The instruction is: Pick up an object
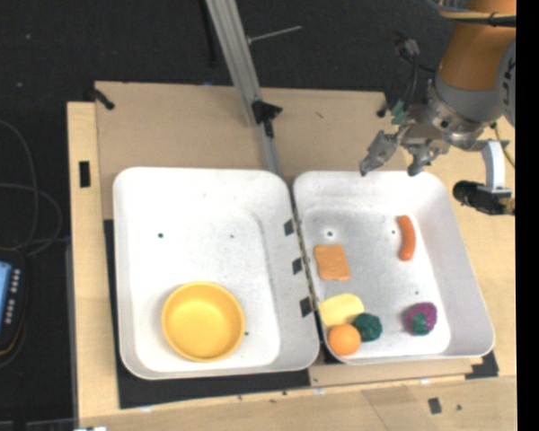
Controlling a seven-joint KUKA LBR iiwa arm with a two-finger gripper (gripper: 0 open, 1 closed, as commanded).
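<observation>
The arm reaches in over the table's right side, and its hand hangs above the far rim of the right bin, fingers spread apart with nothing between them. From here it looks poised rather than committed: high enough to clear the bin wall, and not yet lined up over any one item.

Everything it might take lies in that right bin. An orange sausage-shaped piece rests alone toward the bin's right wall, nearest the hand and with bare floor all round it, so I would judge it the easiest grab. A tan square cracker lies flat near the left wall. At the near left corner a pale yellow lump, a small orange ball and a dark green piece crowd together, touching or nearly so; open fingers would likely bump a neighbour there. A purple piece sits apart by the near right corner.

The left bin holds a yellow bowl toward its near edge, well away from the hand.
</observation>
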